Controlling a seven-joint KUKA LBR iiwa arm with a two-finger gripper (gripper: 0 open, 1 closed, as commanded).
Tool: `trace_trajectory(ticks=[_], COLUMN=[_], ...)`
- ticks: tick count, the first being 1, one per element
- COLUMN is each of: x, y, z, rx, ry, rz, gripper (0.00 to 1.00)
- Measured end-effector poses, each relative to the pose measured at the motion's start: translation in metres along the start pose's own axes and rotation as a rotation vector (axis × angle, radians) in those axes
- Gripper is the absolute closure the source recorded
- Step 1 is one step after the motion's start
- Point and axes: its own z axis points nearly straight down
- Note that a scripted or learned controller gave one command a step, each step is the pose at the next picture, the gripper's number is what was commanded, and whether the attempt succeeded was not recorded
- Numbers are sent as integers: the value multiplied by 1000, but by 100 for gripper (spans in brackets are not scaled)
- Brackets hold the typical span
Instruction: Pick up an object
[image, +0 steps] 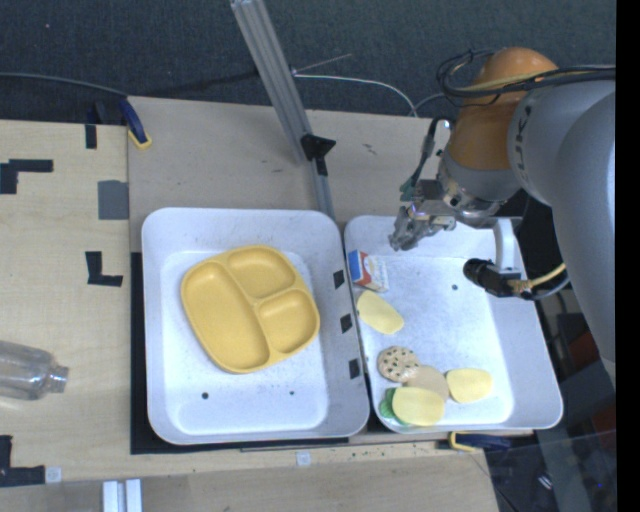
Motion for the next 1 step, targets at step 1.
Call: trace_trajectory(ticks=[1], x=[-85], y=[30], z=[100], rx=[6], ry=[-2], rz=[11], gripper=[100])
